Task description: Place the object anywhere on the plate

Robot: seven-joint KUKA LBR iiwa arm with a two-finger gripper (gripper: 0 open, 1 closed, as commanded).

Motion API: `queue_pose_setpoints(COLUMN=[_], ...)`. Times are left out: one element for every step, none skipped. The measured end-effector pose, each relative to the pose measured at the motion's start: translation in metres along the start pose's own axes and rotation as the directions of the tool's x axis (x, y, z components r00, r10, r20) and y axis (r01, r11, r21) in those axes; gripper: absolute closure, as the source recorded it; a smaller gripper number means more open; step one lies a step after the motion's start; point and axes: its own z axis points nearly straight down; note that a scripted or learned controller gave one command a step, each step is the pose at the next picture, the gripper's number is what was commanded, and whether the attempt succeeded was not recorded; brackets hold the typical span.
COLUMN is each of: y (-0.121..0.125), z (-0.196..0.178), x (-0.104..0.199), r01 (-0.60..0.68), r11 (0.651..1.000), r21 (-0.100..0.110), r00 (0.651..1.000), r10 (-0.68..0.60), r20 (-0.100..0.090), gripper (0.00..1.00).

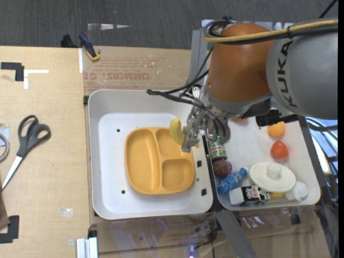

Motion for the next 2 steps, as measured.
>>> queue_pose_setpoints(y=[0.0633, 0.0632], z=[-0.0784, -0.0784], x=[0.0385, 0.0384], r01=[0.02, 0.02], r11=[1.0, 1.0], r21=[0.0, 0.0], r00=[1.0, 1.0], r10=[-0.02, -0.02], r20=[0.0, 0.0], gripper=[1.0, 0.0])
